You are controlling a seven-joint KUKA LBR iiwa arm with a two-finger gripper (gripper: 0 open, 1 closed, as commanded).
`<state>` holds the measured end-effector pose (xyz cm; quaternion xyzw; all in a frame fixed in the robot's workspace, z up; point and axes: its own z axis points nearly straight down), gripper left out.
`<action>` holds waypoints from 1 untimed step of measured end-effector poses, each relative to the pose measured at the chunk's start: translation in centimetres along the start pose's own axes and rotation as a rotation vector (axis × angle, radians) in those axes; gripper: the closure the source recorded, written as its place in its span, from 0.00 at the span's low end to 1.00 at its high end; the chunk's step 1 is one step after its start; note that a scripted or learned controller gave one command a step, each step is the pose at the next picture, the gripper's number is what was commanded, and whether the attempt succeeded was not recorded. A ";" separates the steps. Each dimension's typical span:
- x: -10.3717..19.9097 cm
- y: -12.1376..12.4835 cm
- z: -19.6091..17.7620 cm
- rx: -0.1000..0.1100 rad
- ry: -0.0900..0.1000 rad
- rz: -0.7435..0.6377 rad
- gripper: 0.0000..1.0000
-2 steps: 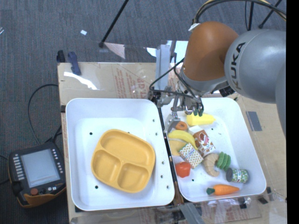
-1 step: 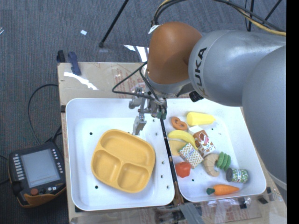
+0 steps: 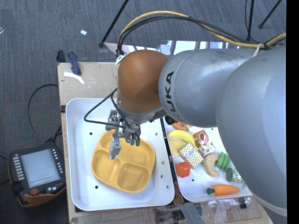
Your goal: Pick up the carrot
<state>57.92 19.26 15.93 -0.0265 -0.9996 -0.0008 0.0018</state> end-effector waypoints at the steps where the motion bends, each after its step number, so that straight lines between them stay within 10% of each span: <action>1: 6.6 -2.2 5.9 -0.001 -0.007 0.252 0.00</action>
